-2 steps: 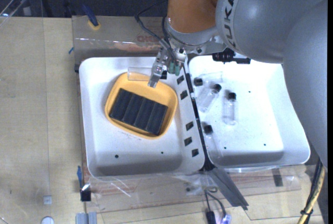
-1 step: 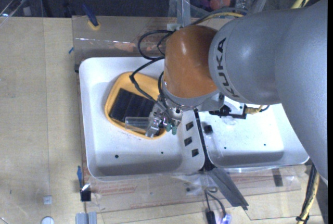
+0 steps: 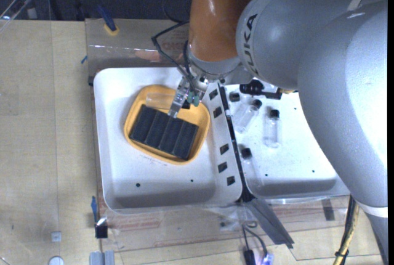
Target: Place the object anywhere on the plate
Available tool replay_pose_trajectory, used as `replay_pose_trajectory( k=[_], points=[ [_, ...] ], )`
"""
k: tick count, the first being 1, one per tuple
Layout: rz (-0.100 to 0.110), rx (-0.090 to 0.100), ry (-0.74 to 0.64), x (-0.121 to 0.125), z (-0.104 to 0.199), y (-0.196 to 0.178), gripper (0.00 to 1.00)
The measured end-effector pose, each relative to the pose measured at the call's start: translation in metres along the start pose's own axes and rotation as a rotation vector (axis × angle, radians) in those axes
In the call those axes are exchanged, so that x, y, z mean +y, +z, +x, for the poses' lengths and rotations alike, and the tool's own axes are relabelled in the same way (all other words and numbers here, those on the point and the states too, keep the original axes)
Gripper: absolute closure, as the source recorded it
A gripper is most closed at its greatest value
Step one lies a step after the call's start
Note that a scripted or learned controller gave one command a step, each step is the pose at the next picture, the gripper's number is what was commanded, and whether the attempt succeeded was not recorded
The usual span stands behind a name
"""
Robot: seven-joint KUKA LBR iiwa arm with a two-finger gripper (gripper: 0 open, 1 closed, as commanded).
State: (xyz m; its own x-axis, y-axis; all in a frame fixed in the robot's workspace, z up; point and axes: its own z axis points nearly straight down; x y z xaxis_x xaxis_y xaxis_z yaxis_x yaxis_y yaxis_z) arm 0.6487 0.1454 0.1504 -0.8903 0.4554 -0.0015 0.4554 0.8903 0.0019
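A yellow plate (image 3: 197, 117) lies in the left white bin (image 3: 123, 177). On it rests a black ribbed rectangular object (image 3: 165, 132), lying flat and covering most of the plate's lower half. My gripper (image 3: 180, 101) hangs over the plate's upper right part, its tip at the far edge of the black object. Whether it touches the object cannot be made out. The large grey arm with its orange band reaches in from the right and hides the back of both bins.
The right bin (image 3: 295, 171) holds small clear vials with black caps (image 3: 271, 126) (image 3: 245, 114) and small black pieces (image 3: 261, 90). A black-marked divider (image 3: 225, 134) separates the bins. Cables lie behind the left bin.
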Motion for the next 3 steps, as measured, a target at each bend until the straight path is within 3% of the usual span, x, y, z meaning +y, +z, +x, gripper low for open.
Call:
replay_pose_trajectory(
  k=[1, 2, 3],
  points=[
    [0.001, 0.001, -0.054, 0.004, 0.043, -0.047, 1.00],
    [0.001, 0.002, -0.127, -0.014, 0.026, -0.009, 1.00],
    [0.001, 0.002, -0.260, -0.046, 0.060, -0.011, 1.00]
  ],
)
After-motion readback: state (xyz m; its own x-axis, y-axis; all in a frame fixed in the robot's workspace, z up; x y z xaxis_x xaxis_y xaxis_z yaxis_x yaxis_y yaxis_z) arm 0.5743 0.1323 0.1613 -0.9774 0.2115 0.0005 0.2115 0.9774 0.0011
